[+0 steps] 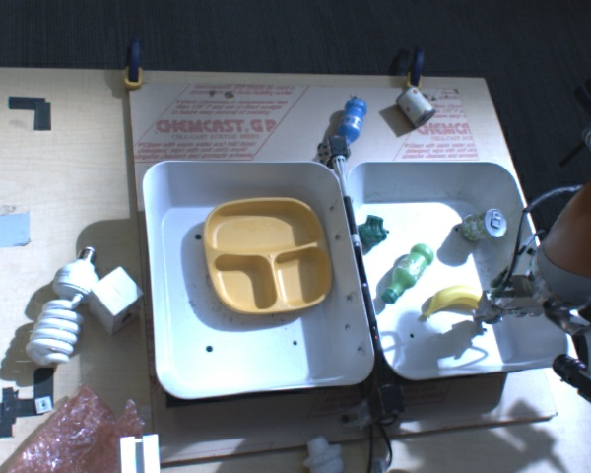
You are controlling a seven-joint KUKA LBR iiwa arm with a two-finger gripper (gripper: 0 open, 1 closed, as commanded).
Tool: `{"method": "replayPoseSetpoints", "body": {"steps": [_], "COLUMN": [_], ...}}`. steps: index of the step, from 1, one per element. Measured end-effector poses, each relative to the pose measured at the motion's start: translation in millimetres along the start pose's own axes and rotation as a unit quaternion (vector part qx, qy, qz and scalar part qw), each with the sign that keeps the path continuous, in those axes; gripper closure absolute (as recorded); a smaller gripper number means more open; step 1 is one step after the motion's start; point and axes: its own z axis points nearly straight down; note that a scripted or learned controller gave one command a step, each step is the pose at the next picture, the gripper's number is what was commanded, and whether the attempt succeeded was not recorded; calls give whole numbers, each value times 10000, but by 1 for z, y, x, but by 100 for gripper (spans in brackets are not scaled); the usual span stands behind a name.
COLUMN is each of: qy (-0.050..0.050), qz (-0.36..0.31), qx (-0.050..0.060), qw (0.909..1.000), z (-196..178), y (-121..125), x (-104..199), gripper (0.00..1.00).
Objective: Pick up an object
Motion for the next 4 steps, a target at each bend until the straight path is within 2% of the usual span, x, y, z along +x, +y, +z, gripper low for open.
{"method": "replayPoseSetpoints", "body": {"steps": [1,2,3,4], "qy": [-8,-8,-4,0], "qz": [-21,-21,-19,2], "qx": [-9,-8,-3,2], "qw": [10000,10000,10000,10000], "z": [-100,-100,-78,0], "y": [32,32,39,10], "x": [-25,-25,14,28], "gripper": [100,0,0,0]}}
